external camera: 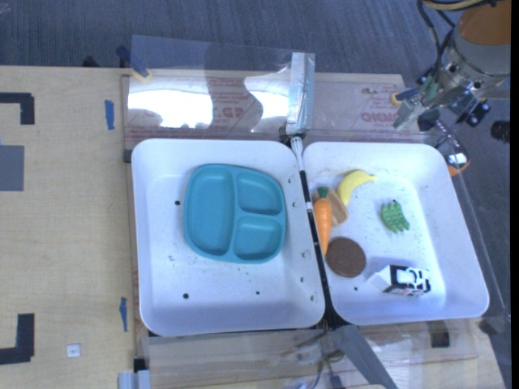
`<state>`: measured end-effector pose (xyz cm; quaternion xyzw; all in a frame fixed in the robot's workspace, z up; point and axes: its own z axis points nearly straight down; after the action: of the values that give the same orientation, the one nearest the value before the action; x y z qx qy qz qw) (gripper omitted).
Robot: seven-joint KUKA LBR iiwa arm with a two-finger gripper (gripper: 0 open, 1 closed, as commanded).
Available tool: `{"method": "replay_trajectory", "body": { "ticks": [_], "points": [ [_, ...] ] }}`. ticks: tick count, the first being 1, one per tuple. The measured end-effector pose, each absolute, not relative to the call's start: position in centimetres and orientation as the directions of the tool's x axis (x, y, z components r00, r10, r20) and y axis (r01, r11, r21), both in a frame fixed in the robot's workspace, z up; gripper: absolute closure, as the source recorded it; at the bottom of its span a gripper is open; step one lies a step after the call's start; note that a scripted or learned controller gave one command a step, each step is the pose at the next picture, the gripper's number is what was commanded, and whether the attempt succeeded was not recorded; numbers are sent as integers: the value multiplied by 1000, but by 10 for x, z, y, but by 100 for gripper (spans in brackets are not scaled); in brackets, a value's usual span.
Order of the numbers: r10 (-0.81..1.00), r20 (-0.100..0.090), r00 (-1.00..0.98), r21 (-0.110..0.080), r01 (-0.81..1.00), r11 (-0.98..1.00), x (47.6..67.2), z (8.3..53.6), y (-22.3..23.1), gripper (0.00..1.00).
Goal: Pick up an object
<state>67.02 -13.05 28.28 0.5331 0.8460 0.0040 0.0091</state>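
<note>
The right bin (466, 241) holds a yellow banana (354, 185), an orange carrot (323, 222), a small green leafy piece (395, 215), a brown round disc (346, 257) and a white-and-black carton (408, 280). My gripper (430, 134) hangs above the far right corner of this bin, behind the objects and well apart from them. It is open, with nothing between its fingers. The banana is the object nearest to it.
A teal divided plate (235, 213) lies in the left bin (154, 241). A clear plastic sheet and a strip of silver tape (298, 91) lie behind the bins. Between the two bins runs a raised double rim (312, 250).
</note>
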Motion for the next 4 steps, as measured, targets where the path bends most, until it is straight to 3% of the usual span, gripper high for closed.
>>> {"method": "replay_trajectory", "body": {
  "ticks": [1, 2, 3, 4],
  "points": [
    [941, 2, -339, 0, 941, 339, 667, 249, -69, 100],
    [941, 0, -338, 1, 941, 338, 667, 250, -70, 0],
    [930, -4, -368, 7, 930, 368, 647, 89, -124, 0],
    [931, -3, -365, 3, 931, 365, 646, 98, -125, 100]
  ]
}}
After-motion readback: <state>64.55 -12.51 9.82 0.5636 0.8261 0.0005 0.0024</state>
